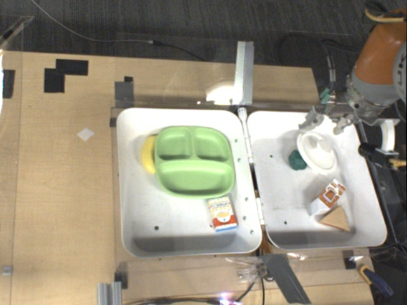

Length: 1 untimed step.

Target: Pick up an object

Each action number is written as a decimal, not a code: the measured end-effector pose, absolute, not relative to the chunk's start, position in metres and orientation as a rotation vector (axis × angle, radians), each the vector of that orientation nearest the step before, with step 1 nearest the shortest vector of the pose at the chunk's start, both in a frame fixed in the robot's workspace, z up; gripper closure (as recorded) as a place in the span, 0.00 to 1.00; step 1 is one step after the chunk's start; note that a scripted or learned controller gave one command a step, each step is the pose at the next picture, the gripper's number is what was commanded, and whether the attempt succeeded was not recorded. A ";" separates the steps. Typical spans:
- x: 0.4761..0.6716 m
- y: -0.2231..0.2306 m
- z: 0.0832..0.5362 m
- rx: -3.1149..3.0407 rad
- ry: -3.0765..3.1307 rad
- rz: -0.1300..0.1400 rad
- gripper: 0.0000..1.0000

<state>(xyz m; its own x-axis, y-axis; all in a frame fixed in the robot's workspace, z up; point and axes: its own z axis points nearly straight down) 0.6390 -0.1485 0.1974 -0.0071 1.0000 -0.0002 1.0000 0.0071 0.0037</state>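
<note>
at the near edge of the left bin lies a small orange and white carton, with a green divided tray behind it that covers part of a yellow object. in the right bin a tan wedge and an orange-patterned box sit nearest, then a teal object touching a white bowl. farthest back, the gripper hangs over the bowl's far rim with its fingers spread wide and nothing between them.

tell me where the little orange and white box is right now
The small box lies in the left bin near its front edge, just below the green divided plate and close to the wall shared with the right bin.
</note>
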 end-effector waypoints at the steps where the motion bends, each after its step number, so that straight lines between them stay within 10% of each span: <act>1: 0.626 -0.116 0.087 2.195 2.240 0.007 0.00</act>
<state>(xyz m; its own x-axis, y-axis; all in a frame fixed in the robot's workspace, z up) 0.6257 -0.1158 0.0870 -0.0202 0.9998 -0.0008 0.9998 0.0202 0.0072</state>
